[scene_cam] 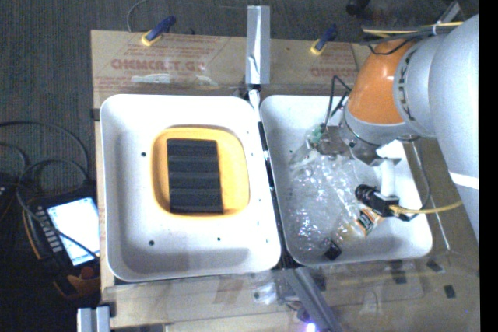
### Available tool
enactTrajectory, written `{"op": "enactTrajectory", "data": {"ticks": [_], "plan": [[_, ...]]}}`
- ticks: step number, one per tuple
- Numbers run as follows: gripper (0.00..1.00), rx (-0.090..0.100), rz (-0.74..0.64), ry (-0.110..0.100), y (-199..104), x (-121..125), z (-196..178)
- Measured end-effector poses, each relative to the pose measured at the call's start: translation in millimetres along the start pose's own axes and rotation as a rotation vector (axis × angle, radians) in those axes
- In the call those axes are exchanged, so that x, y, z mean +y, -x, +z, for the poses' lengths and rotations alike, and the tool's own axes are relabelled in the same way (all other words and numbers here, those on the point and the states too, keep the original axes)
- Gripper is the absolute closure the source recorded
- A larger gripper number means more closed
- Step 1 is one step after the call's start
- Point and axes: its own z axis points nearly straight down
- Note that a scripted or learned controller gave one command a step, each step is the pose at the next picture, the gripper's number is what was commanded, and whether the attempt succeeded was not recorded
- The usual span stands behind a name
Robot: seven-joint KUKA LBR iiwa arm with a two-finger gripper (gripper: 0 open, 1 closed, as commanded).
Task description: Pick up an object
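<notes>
Nearest the camera, the left bin carried a yellow tray with a black ribbed insert, sitting flat near the bin's centre. Nothing was touching it.

The right bin held the clutter: a crumpled clear plastic bag across the middle, a small dark item with an orange-brown tip just right of it, and a small black piece near the front wall. Any of these could count as the object; which one was targeted couldn't be told.

Progress, as a judgement: pick not done. Everything visible lay in the bins and nothing was seen lifted. Grasp and lift were left to do.

The arm reached in from the right, orange band above the wrist, bent down over the back of the right bin. The gripper sat low by the bag's far edge, close to or touching the plastic. Its state: couldn't tell, the wrist body blocked it.

Farther back, cardboard lay under the bins with two blue-handled clamps at its far edge.
</notes>
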Motion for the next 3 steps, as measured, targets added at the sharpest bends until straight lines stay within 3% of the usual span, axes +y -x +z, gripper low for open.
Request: {"op": "enactTrajectory", "data": {"ticks": [1, 2, 3], "plan": [[0.0, -0.008, -0.07, 0.015, 63, -63, 2], [0.0, 0.0, 0.031, 0.016, 82, -61, 2], [0.0, -0.006, 0.061, 0.014, 70, 22, 3]]}}
